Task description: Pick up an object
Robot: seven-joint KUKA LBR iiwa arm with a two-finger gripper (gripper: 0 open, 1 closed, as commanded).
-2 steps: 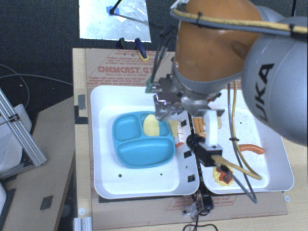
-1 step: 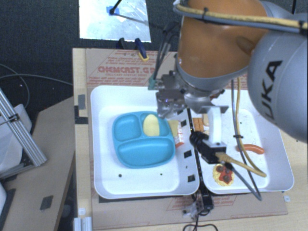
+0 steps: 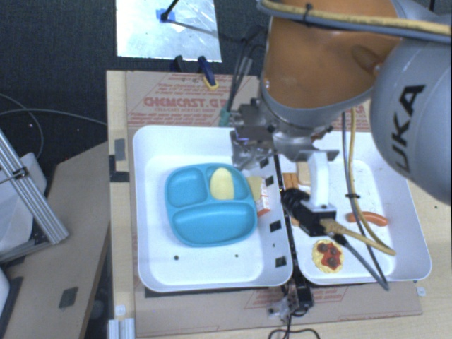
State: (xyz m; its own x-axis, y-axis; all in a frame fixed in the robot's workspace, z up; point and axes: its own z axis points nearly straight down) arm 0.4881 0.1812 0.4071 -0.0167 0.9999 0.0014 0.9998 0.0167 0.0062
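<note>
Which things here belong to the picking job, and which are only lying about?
For the job:
- tool
- yellow food piece
- blue divided plate
- small pizza
- sausage
- two white bins

Lying about:
- cardboard sheet
- shiny foil sheet

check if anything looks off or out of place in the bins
One oddity: a small orange-and-white packet sits tilted against the left bin's right wall rather than flat. The yellow item rests neatly in the blue tray.

Beyond my tool I see dark carpet floor [image 3: 56, 41] with a shiny metal sheet [image 3: 166, 20]; an aluminium frame [image 3: 25, 196] stands far left.
</note>
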